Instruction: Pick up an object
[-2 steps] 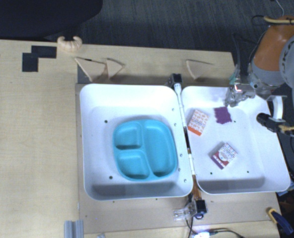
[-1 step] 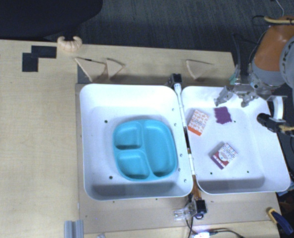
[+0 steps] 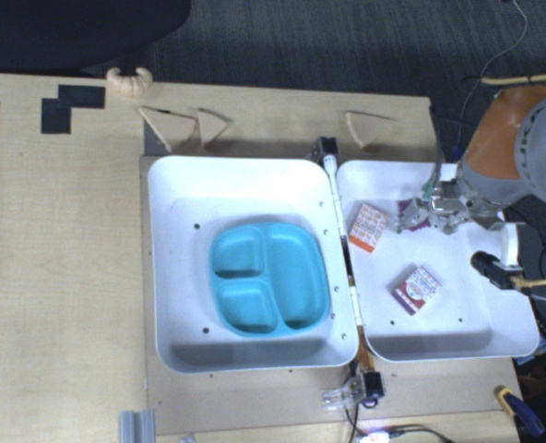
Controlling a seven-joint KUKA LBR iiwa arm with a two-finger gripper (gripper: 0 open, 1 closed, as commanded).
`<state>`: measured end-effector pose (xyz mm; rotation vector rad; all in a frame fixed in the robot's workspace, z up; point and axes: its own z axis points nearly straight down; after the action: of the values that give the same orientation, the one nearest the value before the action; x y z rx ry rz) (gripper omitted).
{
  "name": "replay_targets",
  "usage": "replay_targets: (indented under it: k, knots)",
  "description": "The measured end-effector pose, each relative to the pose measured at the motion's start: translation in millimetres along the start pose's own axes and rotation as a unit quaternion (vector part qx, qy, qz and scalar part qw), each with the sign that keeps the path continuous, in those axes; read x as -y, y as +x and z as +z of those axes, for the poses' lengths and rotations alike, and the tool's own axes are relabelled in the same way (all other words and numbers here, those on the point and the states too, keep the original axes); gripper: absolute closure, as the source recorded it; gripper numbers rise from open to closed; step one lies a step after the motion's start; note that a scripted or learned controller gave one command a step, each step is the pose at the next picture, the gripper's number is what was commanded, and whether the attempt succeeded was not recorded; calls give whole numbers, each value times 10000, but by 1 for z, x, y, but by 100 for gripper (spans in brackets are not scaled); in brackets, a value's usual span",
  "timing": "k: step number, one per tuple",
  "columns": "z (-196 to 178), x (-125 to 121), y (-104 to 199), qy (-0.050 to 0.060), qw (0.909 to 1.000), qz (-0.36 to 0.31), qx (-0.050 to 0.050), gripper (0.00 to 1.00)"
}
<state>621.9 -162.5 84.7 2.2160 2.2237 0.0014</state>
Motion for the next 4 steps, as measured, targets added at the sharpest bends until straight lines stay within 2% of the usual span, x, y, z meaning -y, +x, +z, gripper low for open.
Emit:
replay_targets:
  k: [1,2,3,4]
  knots:
    - [-12,-3,0,-40,10000,-15,14,100]
    - [-63,-48,21,-20,10000,-16,-3,100]
    - [-62,-48,20,-10,10000,-14,-2,0]
    - [-1,3,26,-12,10000,0,-3,0]
